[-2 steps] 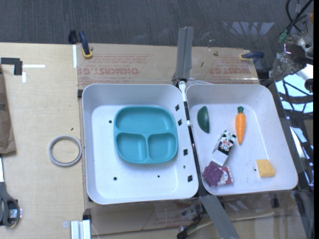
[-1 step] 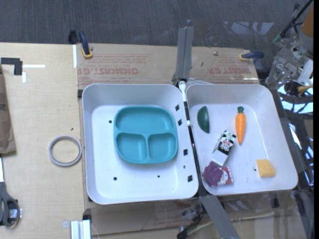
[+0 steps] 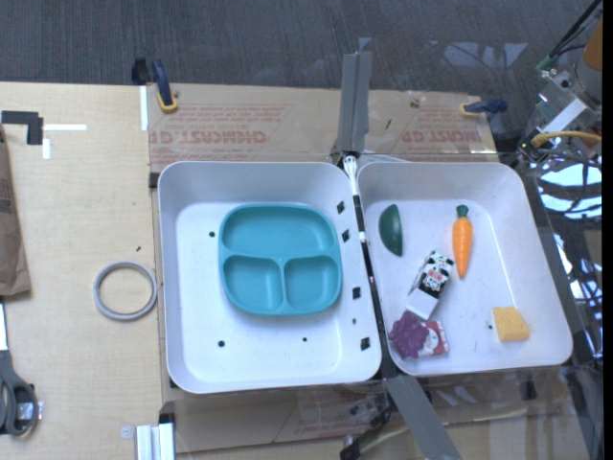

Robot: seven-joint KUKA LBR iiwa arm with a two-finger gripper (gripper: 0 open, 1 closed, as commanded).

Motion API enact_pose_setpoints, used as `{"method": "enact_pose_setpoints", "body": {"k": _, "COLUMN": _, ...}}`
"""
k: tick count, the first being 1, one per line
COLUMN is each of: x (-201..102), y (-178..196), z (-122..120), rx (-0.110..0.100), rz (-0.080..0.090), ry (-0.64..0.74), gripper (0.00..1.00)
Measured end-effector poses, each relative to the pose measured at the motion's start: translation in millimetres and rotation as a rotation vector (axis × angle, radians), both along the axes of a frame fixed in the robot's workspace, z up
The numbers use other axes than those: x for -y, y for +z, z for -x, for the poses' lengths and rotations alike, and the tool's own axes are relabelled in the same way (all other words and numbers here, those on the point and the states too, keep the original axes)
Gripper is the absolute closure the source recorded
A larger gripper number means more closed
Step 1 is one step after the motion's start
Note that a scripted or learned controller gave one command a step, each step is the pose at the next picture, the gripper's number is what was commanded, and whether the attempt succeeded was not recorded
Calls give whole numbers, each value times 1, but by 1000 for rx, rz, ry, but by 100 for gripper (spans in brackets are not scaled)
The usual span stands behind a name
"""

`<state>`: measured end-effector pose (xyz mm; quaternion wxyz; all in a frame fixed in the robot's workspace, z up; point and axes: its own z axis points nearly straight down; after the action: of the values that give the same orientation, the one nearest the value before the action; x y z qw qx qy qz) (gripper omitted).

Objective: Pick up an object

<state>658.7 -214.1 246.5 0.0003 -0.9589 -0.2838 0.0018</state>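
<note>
The right bin [image 3: 512, 199] holds several small objects. A dark green oval piece [image 3: 390, 229] lies near its left wall. To its right is an orange carrot [image 3: 462, 241] with a green top, pointing toward the front. A black-and-white cow-patterned carton [image 3: 433, 281] lies tilted in the middle. A purple grape bunch [image 3: 414, 334] rests on a red-edged card at the front left. A yellow block [image 3: 510, 324] sits at the front right. Part of the arm [image 3: 573, 84] shows at the upper right, outside the bins.
The left bin [image 3: 192, 333] holds a teal divided plate [image 3: 282, 260]. On the bench to the left lie a grey tape ring [image 3: 125, 289], scissors [image 3: 14, 405] and a brown bag [image 3: 11, 228]. Cables [image 3: 575, 171] crowd the right bin's right edge.
</note>
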Motion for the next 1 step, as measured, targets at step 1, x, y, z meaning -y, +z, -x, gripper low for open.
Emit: {"method": "enact_pose_setpoints", "body": {"k": 1, "x": 8, "y": -8, "z": 40, "rx": -2, "rz": 1, "ry": -371, "gripper": 0}}
